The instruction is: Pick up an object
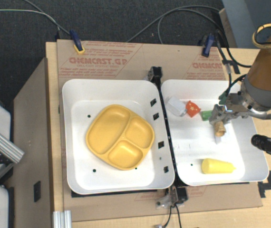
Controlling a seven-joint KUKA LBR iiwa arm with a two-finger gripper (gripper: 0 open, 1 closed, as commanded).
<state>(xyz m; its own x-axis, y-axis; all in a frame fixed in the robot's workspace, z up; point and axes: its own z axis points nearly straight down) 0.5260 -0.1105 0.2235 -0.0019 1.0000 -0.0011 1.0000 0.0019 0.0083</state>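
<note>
In the right bin (249,175) lie a red object (192,109), a small green piece (205,115) just right of it, a pale translucent item (176,107) to their left, and a yellow cone-shaped object (217,166) near the front. My gripper (218,126) hangs low over the bin's middle back, directly right of the green piece and well behind the yellow cone. A small tan shape shows at its tip; I cannot tell whether that is a held thing.
The left bin (73,127) holds a yellow divided plate (120,136). A black divider with clips (161,127) runs between the bins. Cables and blue clamps (77,43) sit at the bench's back edge.
</note>
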